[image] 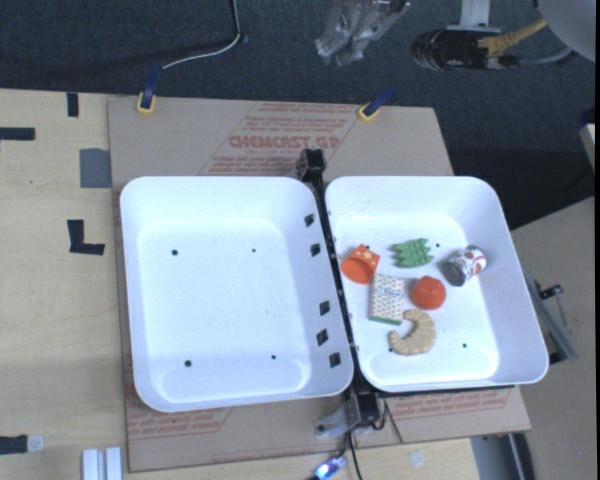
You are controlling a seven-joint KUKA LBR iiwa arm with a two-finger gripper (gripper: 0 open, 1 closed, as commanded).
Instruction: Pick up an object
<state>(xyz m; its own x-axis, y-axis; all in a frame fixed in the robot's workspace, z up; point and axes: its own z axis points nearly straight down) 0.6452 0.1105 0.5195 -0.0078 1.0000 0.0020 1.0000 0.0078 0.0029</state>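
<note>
Camera view: your gripper [348,36] hangs high above the bench, beyond the far edge of the cardboard sheet [280,143], well apart from both bins. Its fingers look blurred; you cannot tell how far open they are, and nothing shows between them.

Right bin [480,203] holds everything: orange piece [360,265] near the divider, green piece [412,252] beside it, small can [464,265] toward the right wall, red ball [428,292], printed packet [386,297] lying flat, tan croissant shape [414,333] nearest you, touching the packet's corner.

Left bin [180,208] sits alongside, rims touching.
</note>
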